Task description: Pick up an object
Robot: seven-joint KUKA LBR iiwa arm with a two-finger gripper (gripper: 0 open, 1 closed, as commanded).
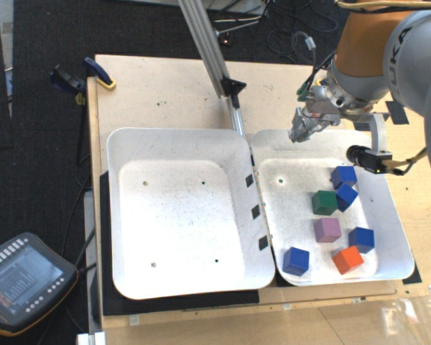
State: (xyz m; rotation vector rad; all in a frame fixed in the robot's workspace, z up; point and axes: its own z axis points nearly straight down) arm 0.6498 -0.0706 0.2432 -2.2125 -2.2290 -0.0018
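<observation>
1. One claw hangs over the right bin's far-left corner; you cannot tell its state.
2. Nearest to it are two touching blue cubes and a green cube, all lying right of and nearer than the claw.
3. Purple, orange and two more blue cubes lie nearer the front rim.

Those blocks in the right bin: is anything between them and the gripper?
Nothing visible. The gripper hangs over the right bin's far end; bare floor separates it from the nearest blue block.
</observation>
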